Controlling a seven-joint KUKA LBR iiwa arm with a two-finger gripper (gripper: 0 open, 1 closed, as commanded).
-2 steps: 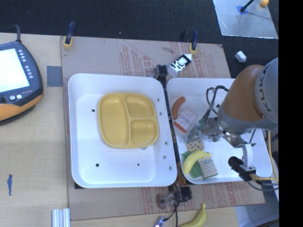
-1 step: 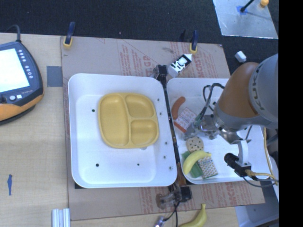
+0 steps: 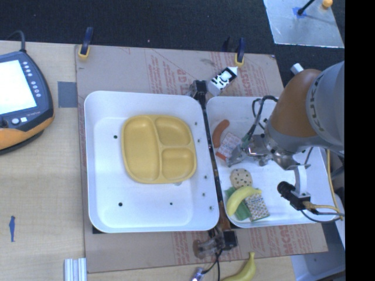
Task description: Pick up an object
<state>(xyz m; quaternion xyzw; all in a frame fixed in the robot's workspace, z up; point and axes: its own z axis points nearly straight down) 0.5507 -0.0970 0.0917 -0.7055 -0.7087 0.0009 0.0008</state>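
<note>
I see a wooden bench (image 3: 41, 204) under a cardboard sheet (image 3: 152, 69), dark carpet (image 3: 146, 7) beyond, and a pale floor patch (image 3: 302, 13).

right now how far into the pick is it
Done: the arm has reached over the right bin. In hand: the tool sits low by the small packet, nothing visibly gripped. Left: grasping and lifting; the hotdog, cookie and banana lie in the bin.

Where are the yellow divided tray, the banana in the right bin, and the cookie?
yellow divided tray (image 3: 158, 148): camera view, on the ridge between its compartments.
banana (image 3: 239, 196): camera view, on the middle of its curved body.
cookie (image 3: 240, 178): camera view, on its speckled top face.
</note>
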